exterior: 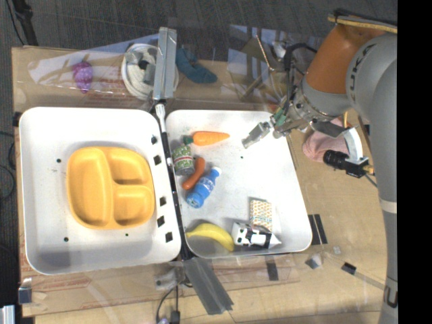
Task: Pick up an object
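Note:
The right bin (283, 181) holds an orange carrot (210, 138) at its back, a small green-labelled can (182, 159), a red-orange sausage-shaped piece (194, 173) and a blue bottle (203, 187) in the middle. Near the front lie a yellow banana (210, 235), a black-and-white cow toy (253, 237) and a patterned packet (261, 214). My gripper (257, 135) hangs over the back right part of this bin, to the right of the carrot and apart from it. Nothing shows between its fingers.
The left bin (40, 181) bears a yellow divided tray (111, 185). Behind the bins lie a purple toy (83, 75), a white coiled thing (140, 73) and a teal cloth (194, 69). A pink cloth (320, 146) sits right of the right bin, under the arm.

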Action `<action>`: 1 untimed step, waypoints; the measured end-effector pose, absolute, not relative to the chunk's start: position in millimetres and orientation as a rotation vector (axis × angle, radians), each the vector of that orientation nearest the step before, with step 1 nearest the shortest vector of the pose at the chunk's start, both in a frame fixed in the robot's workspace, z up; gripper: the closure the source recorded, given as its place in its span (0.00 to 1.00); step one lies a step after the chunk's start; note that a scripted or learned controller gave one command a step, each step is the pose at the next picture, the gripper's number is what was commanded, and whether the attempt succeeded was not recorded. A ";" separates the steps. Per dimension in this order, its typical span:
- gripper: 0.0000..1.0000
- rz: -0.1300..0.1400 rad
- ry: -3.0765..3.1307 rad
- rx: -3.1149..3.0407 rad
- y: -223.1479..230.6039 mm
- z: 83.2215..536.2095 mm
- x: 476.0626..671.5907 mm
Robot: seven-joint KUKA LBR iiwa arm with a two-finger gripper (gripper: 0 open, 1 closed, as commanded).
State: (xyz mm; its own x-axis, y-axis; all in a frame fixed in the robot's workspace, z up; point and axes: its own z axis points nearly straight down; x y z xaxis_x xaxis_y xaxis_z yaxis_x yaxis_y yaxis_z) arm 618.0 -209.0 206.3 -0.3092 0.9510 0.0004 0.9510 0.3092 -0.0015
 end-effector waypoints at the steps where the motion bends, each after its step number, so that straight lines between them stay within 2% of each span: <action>1: 0.00 0.002 -2.538 -1.846 -142.8 90.4 631.2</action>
State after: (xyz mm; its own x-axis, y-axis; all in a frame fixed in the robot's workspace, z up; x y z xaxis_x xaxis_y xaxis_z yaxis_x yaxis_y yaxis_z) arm 631.2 -142.8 90.4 -0.3080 0.9514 0.0015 0.9514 0.3081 -0.0030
